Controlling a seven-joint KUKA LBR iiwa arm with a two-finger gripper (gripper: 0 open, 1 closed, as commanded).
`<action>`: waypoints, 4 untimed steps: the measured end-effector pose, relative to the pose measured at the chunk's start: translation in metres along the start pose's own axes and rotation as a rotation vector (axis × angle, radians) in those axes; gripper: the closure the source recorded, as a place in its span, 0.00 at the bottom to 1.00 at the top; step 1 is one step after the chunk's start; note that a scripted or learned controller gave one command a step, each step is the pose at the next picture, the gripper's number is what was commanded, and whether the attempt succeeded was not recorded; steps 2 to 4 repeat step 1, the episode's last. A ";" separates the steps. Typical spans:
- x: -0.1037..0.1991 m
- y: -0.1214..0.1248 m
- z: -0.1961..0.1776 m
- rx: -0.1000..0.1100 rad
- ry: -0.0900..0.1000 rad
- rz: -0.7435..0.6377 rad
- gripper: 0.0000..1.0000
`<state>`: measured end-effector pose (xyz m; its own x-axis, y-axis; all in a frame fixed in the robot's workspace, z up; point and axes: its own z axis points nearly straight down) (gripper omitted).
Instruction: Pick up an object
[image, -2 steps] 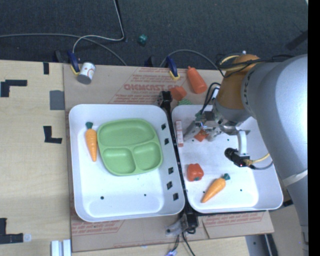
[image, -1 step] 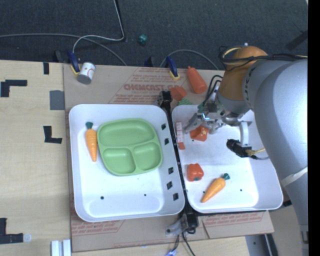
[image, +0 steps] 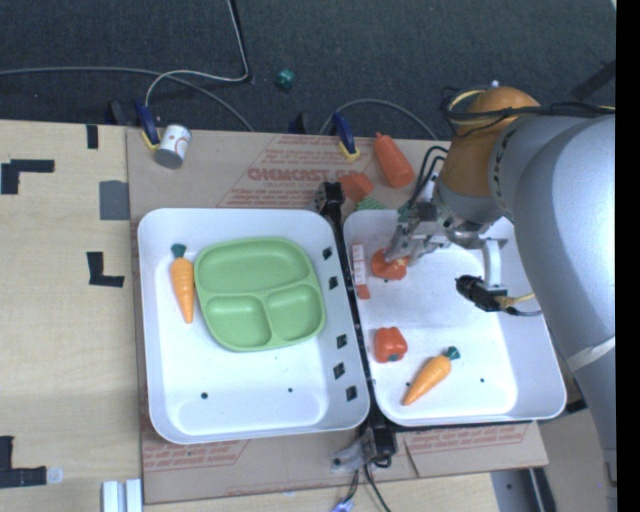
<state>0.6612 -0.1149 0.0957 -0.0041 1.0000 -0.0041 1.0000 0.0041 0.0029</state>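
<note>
Gripper (image: 400, 250): you are hovering it directly above a red toy (image: 388, 266).
Grip: you cannot tell its state.

A wooden bench (image: 60, 330) is seen bearing a brown cardboard sheet (image: 280, 175), on which two white bins (left (image: 160, 400), right (image: 530, 380)) are set side by side. An orange toy carrot (image: 393, 161) and a small can (image: 172, 144) are laid on the cardboard behind them.
</note>
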 end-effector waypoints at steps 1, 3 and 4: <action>0.053 -0.058 -0.089 0.004 0.005 0.001 1.00; 0.053 -0.058 -0.089 0.004 0.005 0.001 1.00; 0.053 -0.058 -0.089 0.004 0.005 0.001 1.00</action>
